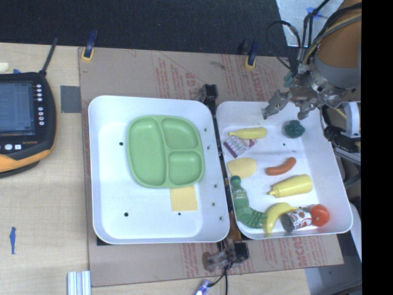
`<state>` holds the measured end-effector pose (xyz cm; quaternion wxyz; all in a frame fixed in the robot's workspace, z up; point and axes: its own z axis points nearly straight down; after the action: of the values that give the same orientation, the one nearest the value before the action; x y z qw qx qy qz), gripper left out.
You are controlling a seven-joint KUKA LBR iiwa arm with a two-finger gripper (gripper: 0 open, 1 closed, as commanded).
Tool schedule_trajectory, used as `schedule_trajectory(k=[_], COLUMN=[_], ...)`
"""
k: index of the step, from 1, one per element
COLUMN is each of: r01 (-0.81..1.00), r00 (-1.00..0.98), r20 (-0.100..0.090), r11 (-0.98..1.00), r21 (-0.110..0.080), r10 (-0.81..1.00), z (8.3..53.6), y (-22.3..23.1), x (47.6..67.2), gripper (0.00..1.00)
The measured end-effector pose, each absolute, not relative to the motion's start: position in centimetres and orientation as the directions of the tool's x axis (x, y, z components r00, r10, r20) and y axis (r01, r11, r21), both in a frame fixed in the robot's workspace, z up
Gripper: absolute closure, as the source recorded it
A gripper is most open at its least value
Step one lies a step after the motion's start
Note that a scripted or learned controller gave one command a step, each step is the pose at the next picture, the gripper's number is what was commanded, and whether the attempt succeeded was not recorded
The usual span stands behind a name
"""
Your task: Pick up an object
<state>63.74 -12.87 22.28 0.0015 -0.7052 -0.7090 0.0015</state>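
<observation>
My gripper hangs over the far edge of the right bin. It is open, with nothing between its spread fingers. A small dark green object lies just below and right of it. Further into the bin lie a yellow corn-like piece, a small packet, a pale yellow lump, an orange sausage, a yellow bottle, a green bottle, a banana, a can and a red tomato.
The left bin holds a green divided plate and a yellow cheese slice. A teach pendant rests on the bench at the far left. Clamps pin the cardboard at the back.
</observation>
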Motion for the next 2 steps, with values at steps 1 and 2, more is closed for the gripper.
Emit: schedule_trajectory(k=[1, 2], r01=[1.000, 1.000], r00=[-0.005, -0.005], r20=[-0.002, -0.002], r11=[0.005, 0.005], r21=[-0.005, -0.005], r10=[1.000, 1.000], z=[19.2, 14.5], y=[-14.8, -19.8], x=[60.8, 57.9], gripper=[0.00, 0.00])
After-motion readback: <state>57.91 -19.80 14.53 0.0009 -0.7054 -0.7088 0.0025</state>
